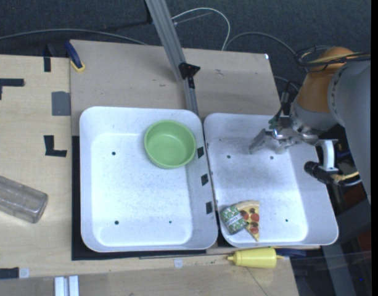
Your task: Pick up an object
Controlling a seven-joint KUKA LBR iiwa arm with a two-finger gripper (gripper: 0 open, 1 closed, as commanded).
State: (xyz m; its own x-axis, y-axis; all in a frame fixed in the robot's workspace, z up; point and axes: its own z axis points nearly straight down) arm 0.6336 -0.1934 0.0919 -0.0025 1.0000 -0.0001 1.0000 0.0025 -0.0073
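Side by side on the bench lie the left bin (102,227) and the right bin (312,227). From the right, the arm (343,91) reaches over the right bin's far part, its gripper (262,142) low there with fingers slightly parted and nothing between them. A green bowl (170,143) sits far right in the left bin. A pizza slice toy (242,218) lies in the right bin's near-left corner.
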